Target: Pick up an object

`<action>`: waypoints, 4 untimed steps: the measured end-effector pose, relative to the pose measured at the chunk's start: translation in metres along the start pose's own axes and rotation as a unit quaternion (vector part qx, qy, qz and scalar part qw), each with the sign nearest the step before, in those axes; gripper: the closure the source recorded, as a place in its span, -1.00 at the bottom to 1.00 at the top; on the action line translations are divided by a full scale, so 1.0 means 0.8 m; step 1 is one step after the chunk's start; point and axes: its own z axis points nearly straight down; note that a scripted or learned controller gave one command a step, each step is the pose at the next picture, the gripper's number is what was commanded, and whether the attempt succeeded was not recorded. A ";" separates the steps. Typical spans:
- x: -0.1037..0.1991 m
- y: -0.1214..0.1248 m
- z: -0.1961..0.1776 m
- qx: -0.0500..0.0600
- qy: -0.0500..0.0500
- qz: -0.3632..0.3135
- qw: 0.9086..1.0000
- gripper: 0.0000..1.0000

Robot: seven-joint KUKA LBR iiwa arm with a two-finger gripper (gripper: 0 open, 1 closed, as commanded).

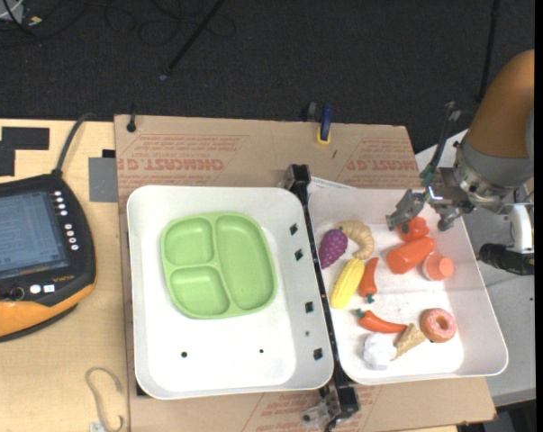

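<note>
Your table (100, 331) carries cardboard (253, 147) under two white bins (154, 349), dark carpet (253, 43) beyond. At right of frame, the claw (426, 208) hangs spread apart over the red toy (413, 229) in the right bin (487, 349), nothing clamped.

The arm (505, 106) enters from the right edge of the camera view, at upper right. The orange band sits uppermost in the frame, and the grey wrist section lies directly below it. The wrist angles down and to the left. The end effector (426, 214) projects from the wrist toward the left. Its 2 fingers (404, 212) are spread apart, 1 pointing down-left and the other pointing down, with a visible gap between the tips. Nothing lies between the fingers. The end effector sits low, at the upper right part of the right bin.
</note>
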 end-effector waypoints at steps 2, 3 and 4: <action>-0.003 0.001 0.068 -0.004 -0.001 -0.001 1.000 -1.00; 0.002 0.005 0.116 -0.012 -0.005 -0.003 1.000 -1.00; 0.005 0.016 0.140 -0.019 -0.004 -0.005 1.000 -1.00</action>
